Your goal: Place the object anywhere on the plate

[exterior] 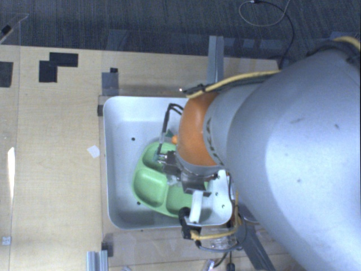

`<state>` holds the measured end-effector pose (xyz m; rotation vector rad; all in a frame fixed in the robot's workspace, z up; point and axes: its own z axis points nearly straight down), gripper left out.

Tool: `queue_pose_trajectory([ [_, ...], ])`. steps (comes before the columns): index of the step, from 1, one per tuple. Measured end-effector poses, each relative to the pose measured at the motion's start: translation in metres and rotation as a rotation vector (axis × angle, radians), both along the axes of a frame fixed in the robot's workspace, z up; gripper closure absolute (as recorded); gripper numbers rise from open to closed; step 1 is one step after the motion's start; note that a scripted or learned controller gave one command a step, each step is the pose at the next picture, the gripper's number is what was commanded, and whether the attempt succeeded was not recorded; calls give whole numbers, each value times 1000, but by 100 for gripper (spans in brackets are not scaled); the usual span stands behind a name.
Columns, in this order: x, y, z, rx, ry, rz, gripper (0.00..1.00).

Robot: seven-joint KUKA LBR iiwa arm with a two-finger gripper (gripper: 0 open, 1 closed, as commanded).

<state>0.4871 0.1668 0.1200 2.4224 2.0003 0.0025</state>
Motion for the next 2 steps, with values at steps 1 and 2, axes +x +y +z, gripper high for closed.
queue_pose_trajectory([
  [1, 0, -51, 18, 0, 0, -42, 100],
  [2, 36, -12, 97, -1, -2, 257, 100],
])
